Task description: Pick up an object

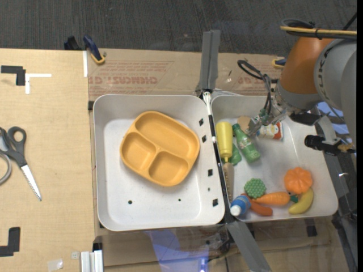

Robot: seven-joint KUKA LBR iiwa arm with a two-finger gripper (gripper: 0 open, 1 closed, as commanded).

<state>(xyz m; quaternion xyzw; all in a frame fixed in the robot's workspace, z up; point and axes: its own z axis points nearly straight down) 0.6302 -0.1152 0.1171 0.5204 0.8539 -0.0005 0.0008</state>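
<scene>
Claw (262,122) hangs low over the back of the right bin (317,208), beside a small red-and-white item (274,131). At this slant I cannot tell how it is set, nor whether it has hold of anything; nothing is plainly between its tips.

Candidate objects lie in the right bin: a yellow bottle (224,140) against the left wall, a green bottle (246,145) just beside it and nearest the claw, a green disc (254,187), a carrot (273,198), a pumpkin (298,180), a banana (302,202) and a blue-capped piece (240,206) near the front.

Judgement: the step in hand is the descent onto a target. The green bottle looks the likeliest. It should be taken across its narrow body, coming straight down, keeping clear of the yellow bottle touching its side.

Left bin (108,169) holds an orange divided plate (160,148). Both bins are white, smooth and shallow, and sit on cardboard (142,75). Wooden bench (45,169) at left carries scissors (20,157). Floor behind is dark carpet (142,10).
</scene>
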